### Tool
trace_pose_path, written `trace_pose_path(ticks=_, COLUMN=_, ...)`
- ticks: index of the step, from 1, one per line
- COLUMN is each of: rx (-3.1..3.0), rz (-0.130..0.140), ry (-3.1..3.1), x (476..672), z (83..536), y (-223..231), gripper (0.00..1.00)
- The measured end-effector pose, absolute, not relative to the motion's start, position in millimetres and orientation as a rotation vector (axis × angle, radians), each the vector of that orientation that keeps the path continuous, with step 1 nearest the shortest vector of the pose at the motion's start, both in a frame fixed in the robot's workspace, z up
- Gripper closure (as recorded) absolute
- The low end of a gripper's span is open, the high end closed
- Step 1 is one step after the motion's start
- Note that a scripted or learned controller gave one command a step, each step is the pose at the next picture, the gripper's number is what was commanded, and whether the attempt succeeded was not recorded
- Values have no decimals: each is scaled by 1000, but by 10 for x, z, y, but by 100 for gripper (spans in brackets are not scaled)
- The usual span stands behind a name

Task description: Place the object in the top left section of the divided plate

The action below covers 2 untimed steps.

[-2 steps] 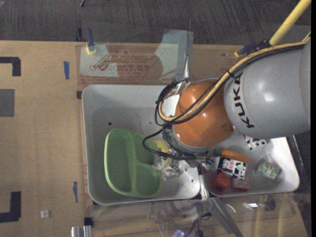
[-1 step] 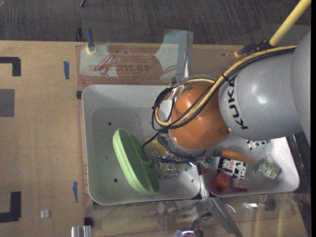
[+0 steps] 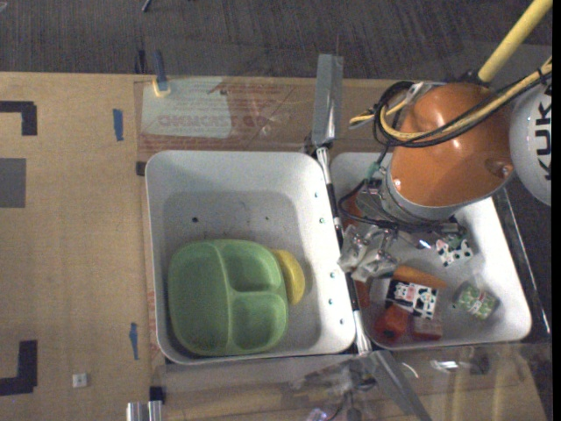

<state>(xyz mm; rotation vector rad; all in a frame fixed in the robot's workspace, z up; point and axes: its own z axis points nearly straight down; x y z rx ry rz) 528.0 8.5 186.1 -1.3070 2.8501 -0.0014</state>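
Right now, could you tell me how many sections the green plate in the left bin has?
3: one long section down the left side of the green plate, one at its upper right, one at its lower right. The plate lies in the left bin.

Even, fairly bright overhead light. The left bin (image 3: 237, 182) has soft grey shading along its inner walls. The green divided plate (image 3: 228, 298) casts only a faint shadow. Glare streaks the clear sheet (image 3: 223, 112) above. Overall focus is soft and slightly grainy.
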Motion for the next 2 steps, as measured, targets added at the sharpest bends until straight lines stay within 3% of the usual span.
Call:
trace_pose_path(ticks=1, rx=-1492, rz=3, ry=2761, x=4938, z=1850, y=449, gripper=100)
trace_pose_path(ticks=2, rx=-1504, rz=2, ry=2750, x=5343, z=1854, y=398, gripper=100)
